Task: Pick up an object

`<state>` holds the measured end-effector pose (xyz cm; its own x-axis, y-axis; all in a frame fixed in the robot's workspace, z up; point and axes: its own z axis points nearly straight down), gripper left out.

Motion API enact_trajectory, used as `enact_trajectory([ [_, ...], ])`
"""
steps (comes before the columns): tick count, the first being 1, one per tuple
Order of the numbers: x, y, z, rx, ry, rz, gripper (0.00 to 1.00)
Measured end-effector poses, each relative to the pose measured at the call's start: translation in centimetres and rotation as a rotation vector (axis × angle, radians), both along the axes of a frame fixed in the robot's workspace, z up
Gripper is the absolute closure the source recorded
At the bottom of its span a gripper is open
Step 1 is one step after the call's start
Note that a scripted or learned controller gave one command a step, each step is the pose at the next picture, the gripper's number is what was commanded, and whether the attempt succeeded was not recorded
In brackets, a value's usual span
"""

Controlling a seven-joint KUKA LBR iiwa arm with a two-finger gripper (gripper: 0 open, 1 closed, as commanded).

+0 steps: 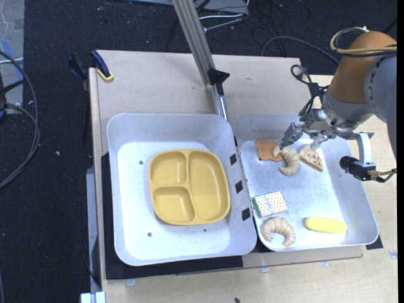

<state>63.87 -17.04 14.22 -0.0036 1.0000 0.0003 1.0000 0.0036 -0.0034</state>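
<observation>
At far left on the bench (158,81): a blue-and-yellow clamp (100,66) at the board's corner. Further right, the left bin (126,137), holding a yellow divided plate (189,187) with three compartments, lying flat. Above the seam between bins, a slanted metal pole (196,33) running up toward the top edge. Then the right bin (353,197), with several small things scattered. Near its front left, a small patterned packet (269,203); just below that, a pale curled croissant (279,230). Beside it to the right, well apart, a yellow oblong piece (325,225). Toward the bin's back, an orange-brown flat piece (267,151), touching or nearly touching a second pale curled pastry (290,162), with a tan wedge (311,159) just right of that. Directly over this back cluster, the gripper (304,141), tips down close to the curled pastry and wedge; cannot tell how wide the fingers stand, nor whether anything sits between them. Behind it, at far right, the grey arm (379,93) with orange band (353,68).
</observation>
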Motion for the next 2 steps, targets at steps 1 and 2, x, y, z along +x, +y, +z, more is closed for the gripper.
enact_trajectory([
  [1, 0.4, 0.0, -4.3, -0.004, -0.013, 0.001, 0.00],
  [2, 0.7, -0.1, -2.9, -0.009, -0.026, 0.003, 1.00],
])
